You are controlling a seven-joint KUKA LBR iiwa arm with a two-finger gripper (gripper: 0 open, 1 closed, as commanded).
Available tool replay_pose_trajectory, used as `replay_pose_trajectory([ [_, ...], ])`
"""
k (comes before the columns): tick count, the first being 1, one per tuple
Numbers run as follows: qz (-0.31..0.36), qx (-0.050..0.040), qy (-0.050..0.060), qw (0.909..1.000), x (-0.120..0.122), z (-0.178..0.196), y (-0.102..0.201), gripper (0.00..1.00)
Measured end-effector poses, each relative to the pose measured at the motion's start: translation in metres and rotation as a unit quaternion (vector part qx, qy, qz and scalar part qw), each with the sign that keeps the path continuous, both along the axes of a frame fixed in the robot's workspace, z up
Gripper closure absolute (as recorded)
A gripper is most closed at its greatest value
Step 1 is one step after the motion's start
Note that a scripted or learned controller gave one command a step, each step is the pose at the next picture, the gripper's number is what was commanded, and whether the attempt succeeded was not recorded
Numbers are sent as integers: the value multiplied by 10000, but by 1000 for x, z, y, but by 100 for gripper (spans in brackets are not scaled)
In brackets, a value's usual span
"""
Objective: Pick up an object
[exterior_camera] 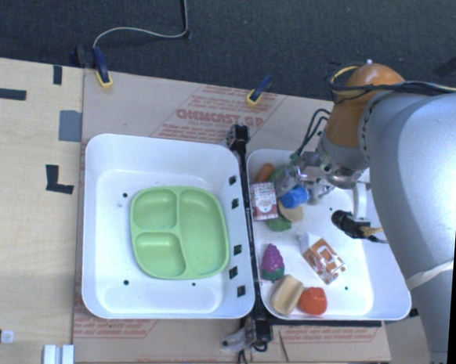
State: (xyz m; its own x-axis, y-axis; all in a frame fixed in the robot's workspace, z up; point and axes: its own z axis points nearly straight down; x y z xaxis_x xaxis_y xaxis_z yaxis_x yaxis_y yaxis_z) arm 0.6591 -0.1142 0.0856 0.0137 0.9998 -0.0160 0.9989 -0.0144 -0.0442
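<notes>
Gripper (300, 183) sits low in the upper left part of the right bin (376, 295), at the end of the grey arm (418, 169) entering from the frame's right. Whether it is open or closed cannot be determined; the mechanism is cluttered and partly overlaps nearby items. A blue object (294, 197) lies directly at the gripper's tip, apparently touching it, though no grasp can be confirmed.

Right bin contents: an orange item (265, 172) at the upper left corner, a small red-and-white packet (263, 200) against the left wall, a purple grape-like piece (272, 261) below it, a tan bread-like piece (286, 294) and a red tomato-like piece (313, 301) side by side near the lower edge, and an orange-and-white packet (324, 260) toward centre.

Left bin (108, 160) holds a green divided plate (180, 232), lying flat in the middle.
</notes>
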Motion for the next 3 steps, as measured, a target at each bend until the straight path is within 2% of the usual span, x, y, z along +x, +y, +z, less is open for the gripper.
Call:
replay_pose_trajectory([
  [1,17,-54,-288,9996,-27,3,4,0],
  [2,42,9,-237,9997,-24,3,-2,0],
  [3,49,10,-263,9996,-26,3,-2,0],
])
